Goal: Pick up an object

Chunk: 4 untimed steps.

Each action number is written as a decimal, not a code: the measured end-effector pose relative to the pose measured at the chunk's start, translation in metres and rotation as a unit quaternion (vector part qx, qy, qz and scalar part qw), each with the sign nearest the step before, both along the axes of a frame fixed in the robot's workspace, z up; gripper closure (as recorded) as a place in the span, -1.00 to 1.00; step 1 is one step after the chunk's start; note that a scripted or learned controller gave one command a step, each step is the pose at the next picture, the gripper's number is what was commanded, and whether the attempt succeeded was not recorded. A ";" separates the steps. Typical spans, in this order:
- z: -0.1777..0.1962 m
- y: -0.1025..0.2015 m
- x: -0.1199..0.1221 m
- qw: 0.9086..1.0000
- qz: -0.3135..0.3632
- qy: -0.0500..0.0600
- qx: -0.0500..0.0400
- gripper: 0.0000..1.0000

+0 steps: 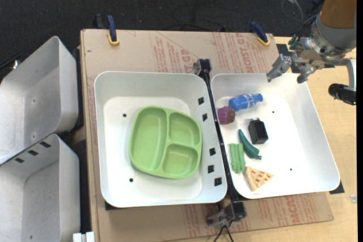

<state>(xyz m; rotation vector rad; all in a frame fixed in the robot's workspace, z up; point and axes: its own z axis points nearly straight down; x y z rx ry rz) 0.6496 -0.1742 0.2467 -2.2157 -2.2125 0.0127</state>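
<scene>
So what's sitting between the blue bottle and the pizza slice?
In the camera view, between blue bottle and pizza slice: a black block and dark green pepper.

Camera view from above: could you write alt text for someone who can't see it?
A grey robot arm's gripper hovers open over the far edge of the right bin, which holds a blue bottle, a purple item, a black block and toy food. The left bin holds a green divided plate.

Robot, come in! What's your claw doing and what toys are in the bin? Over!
Two-finger gripper open, above right white bin's far edge, holding nothing. Blue plastic bottle nearest, purple round toy beside it. Nothing blocking.
</scene>
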 end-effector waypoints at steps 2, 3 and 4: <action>-0.034 0.003 0.003 1.000 0.001 -0.005 -0.001 -1.00; -0.087 0.010 -0.006 1.000 0.001 -0.005 -0.001 -1.00; -0.139 0.012 0.006 1.000 0.002 -0.013 0.001 -1.00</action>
